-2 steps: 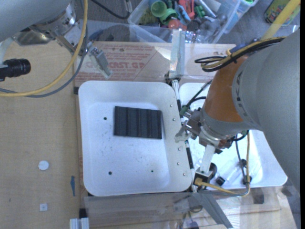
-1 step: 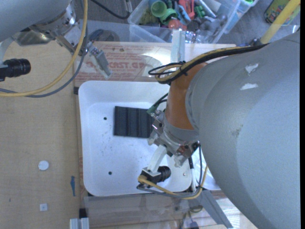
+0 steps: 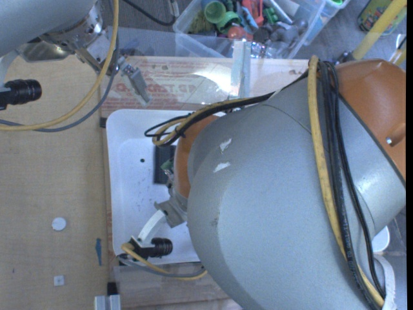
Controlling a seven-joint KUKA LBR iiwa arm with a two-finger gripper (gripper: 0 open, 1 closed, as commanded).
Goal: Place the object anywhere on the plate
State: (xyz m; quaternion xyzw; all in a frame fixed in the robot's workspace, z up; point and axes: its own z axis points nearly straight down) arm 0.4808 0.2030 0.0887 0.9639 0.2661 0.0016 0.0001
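mostly grey arm [image 3: 284,205] over the white bin [image 3: 126,173], left edge bare

Clear toy tub [image 3: 258,15] behind wooden bench [image 3: 45,173]

One fixed overhead camera looks slantwise down, close above the arm [image 3: 284,199].

Arm [image 3: 277,199] is showing grey, with an orange band [image 3: 377,115] and yellow and black cables [image 3: 329,173] running along it. Bin [image 3: 126,173] is presenting white. Bench [image 3: 45,186] is showing tan wood grain.
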